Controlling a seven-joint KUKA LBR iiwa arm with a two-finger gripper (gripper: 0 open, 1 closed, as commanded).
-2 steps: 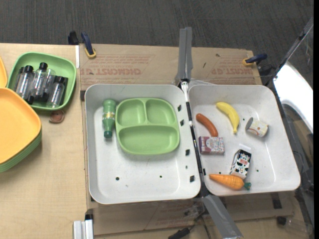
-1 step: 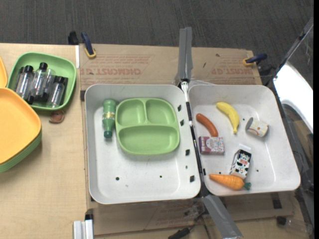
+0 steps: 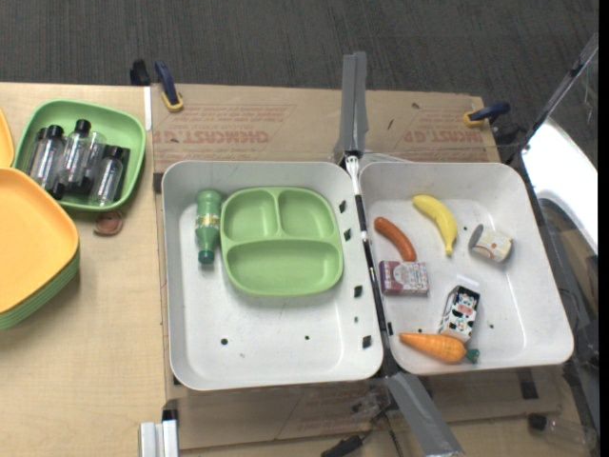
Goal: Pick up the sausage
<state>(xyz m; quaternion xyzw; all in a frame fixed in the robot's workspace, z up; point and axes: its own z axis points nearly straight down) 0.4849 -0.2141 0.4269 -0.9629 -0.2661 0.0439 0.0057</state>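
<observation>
At the counter's left edge sits a stack of orange plates (image 3: 33,246). Just behind it is a green tray (image 3: 131,133) of small dark-capped bottles (image 3: 78,160); they are packed too close to count. A small brown object (image 3: 108,223) lies by the tray's near edge. Cardboard (image 3: 247,133) lies under the two bins, pinned at the far edge by two blue clamps, one at the left (image 3: 169,89) and one at the right (image 3: 485,114).

The left bin (image 3: 266,350) holds two things in its far half. One is a green bottle (image 3: 206,225) lying near the left wall. The other is a green divided plate (image 3: 281,241) with three compartments, just beside the bottle.

A grey metal post (image 3: 353,103) rises behind the seam between the bins.

The right bin (image 3: 533,284) holds six things, one of each. The sausage (image 3: 395,238) lies close to the bin's left wall, in the far half, slanting from far-left to near-right. Nothing rests on it. A small purple carton (image 3: 403,277) lies just beside its near end, almost touching. A banana (image 3: 436,221) lies to its right, a little apart. Further right, a white cup (image 3: 491,245) lies tipped on its side. Toward the near edge are a black-and-white carton (image 3: 462,310) and a carrot (image 3: 436,347), the carrot close to the near wall.

How the jaws stand I cannot tell.
</observation>
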